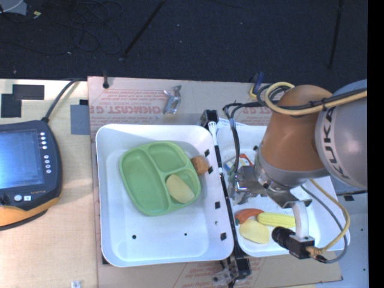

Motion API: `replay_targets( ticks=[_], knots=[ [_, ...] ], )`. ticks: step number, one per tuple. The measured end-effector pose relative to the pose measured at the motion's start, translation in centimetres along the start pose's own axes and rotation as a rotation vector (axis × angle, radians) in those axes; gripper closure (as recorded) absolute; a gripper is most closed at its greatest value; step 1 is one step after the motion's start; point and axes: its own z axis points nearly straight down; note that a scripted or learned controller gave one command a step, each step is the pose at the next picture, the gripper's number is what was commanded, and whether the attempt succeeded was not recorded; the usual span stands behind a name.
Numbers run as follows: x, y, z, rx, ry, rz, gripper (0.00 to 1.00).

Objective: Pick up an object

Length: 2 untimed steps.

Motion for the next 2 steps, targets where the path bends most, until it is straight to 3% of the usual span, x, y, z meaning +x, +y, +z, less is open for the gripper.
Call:
replay_targets(
  ticks=[1, 2],
  knots=[
    [-7.11, -0.06, -6.02, -0.004, -0.003, 0.010, 1.00],
    [-6.75, -0.08, -5.67, 0.001, -0.001, 0.004, 0.00]
  ],
)
